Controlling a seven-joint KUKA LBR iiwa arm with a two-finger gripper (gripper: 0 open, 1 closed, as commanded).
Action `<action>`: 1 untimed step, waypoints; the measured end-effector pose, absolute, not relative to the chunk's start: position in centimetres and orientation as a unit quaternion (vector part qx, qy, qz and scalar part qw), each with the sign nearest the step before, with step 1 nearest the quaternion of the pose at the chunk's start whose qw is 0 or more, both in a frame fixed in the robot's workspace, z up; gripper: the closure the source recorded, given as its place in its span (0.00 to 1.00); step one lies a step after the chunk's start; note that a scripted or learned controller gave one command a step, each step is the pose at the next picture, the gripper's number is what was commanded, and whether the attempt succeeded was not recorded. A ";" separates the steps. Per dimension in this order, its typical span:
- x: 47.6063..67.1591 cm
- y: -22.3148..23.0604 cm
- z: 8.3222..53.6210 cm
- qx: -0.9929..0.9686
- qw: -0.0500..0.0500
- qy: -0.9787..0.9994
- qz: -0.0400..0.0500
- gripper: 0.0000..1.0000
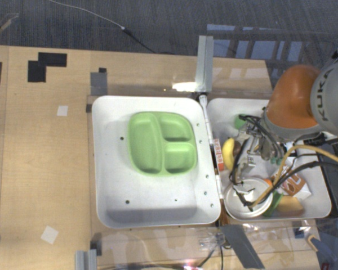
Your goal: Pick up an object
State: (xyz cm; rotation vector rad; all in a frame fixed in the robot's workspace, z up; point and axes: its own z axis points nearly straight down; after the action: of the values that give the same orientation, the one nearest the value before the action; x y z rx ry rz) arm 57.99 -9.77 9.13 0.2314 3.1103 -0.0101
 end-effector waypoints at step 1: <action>56.9 -9.3 9.1 0.149 0.012 0.989 -0.003 0.00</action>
State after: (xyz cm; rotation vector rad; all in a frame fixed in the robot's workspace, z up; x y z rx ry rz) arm 56.89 -9.26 9.12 0.4639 3.0839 -0.0086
